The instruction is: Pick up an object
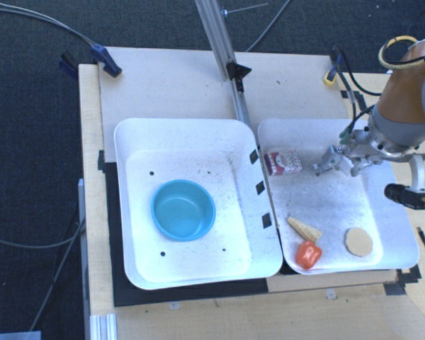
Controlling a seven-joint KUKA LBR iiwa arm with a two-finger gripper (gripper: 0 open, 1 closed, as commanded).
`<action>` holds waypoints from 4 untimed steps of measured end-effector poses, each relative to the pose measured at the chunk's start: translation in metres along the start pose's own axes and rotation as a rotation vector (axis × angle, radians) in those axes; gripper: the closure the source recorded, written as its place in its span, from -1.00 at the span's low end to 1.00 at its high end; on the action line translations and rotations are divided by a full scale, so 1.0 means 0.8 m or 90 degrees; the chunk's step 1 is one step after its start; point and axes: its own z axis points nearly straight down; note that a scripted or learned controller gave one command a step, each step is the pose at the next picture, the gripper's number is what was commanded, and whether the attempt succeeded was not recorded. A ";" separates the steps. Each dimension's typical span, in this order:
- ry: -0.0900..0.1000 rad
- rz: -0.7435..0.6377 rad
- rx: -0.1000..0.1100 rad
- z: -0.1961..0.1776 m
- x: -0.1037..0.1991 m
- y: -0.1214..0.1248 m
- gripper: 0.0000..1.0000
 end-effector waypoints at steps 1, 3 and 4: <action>-0.001 0.000 -0.007 -0.022 0.000 0.003 1.00; -0.005 -0.002 -0.013 -0.114 0.010 0.016 1.00; -0.004 -0.004 -0.014 -0.129 0.076 0.023 1.00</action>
